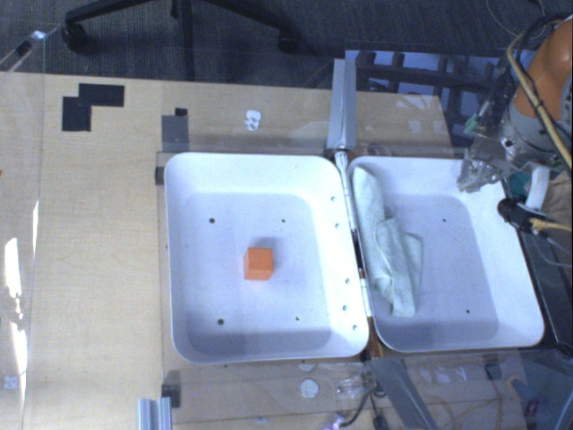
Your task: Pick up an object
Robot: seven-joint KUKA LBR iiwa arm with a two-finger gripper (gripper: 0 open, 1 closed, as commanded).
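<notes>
The near edge of the pale wooden bench (81, 330) carries a few small bits of hardware: a metal bracket (154, 413) at the lower left and a small round disc (309, 388) just below the bins. A clear panel's edge catches light along the far left side of the bench.

On the bench sit two shallow white bins side by side, touching along a hinged centre seam. The left bin (192, 267) holds a small orange cube (259, 263), resting flat on the floor near the middle, well apart from every wall. The right bin (510, 321) holds a crumpled white cloth (389, 249), lying lengthwise against the wall next to the seam.

Farther back, black L-shaped tape marks (89, 104) and a small white scrap (253, 119) lie on the wood. A grey metal post (340, 101) stands upright behind the seam. Beyond the bench is dark carpet with the legs of a black wheeled chair base (179, 7).

The arm (537, 88) enters at the upper right, its orange band visible amid looping cables. The gripper (474, 176) hangs over the far right corner of the right bin, well apart from both cloth and cube. Nothing is between its fingers; how wide they stand cannot be told.
</notes>
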